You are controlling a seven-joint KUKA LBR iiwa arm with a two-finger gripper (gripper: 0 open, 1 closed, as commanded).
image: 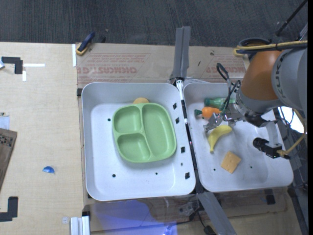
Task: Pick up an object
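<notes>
- End effector [218, 123] sits at the banana's [217, 135] upper end; finger state: cannot tell.
- Banana's long axis runs down-left, away from the arm.

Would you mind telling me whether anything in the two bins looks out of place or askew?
Mostly tidy. A yellow object sits partly hidden behind the green divided plate in the left bin, and the plate lies skewed to the bin's walls.

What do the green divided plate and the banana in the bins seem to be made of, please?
Green divided plate: likely moulded plastic, given its uniform pastel colour, rounded compartment ridges and soft sheen. Banana: probably a plastic toy, with a flat, even yellow and no blemishes, though the view is too coarse to be sure.
</notes>
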